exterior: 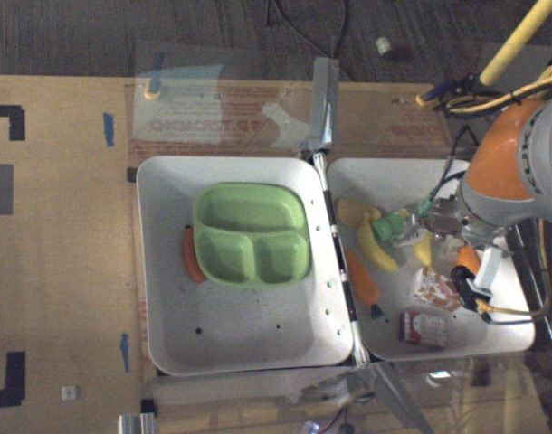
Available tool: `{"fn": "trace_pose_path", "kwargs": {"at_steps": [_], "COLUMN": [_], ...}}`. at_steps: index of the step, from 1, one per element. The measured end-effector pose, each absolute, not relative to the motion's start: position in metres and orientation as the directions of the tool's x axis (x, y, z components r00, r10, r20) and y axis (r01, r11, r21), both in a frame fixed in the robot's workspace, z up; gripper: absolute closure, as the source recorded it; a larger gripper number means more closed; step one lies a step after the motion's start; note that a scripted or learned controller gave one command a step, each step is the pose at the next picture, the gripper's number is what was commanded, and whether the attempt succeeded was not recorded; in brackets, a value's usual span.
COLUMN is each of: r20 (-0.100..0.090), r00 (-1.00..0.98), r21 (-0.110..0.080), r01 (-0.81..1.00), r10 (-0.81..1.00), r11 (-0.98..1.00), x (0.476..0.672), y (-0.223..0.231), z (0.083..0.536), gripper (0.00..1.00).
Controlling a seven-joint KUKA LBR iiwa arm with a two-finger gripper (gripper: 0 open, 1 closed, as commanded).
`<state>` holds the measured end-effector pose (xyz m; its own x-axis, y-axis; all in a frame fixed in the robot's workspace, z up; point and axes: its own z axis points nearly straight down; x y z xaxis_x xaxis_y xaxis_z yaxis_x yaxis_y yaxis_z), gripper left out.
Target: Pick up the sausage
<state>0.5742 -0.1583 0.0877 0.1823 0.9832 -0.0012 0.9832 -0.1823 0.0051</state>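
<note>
The sausage (193, 253), a short reddish-orange piece, lies on the floor of the left bin (167, 333), pressed against the left edge of the green divided plate (252, 233). The gripper (436, 217) hangs over the right bin (511, 337), far to the right of the sausage, beside a green item (398, 225) and a banana (374, 247). The arm's grey wrist and orange band (502, 163) cover the bin's right side.
The right bin also holds an orange carrot-like piece (362, 280) along its left wall, a snack packet (434, 287), a red can (423, 327) and a small orange item (466, 259). A metal divider (335, 269) separates the bins. Cables run off to the right.
</note>
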Motion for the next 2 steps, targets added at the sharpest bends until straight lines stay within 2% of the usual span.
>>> {"fn": "trace_pose_path", "kwargs": {"at_steps": [1, 2], "r20": [-0.001, 0.0], "r00": [0.361, 0.434], "r21": [0.001, 0.008], "r01": [0.932, 0.901], "r10": [0.932, 0.901], "r11": [-0.361, -0.434], "x": [0.561, 0.505], "y": [-0.205, -0.188], "z": [0.168, 0.087], "gripper": [0.0, 0.0]}}
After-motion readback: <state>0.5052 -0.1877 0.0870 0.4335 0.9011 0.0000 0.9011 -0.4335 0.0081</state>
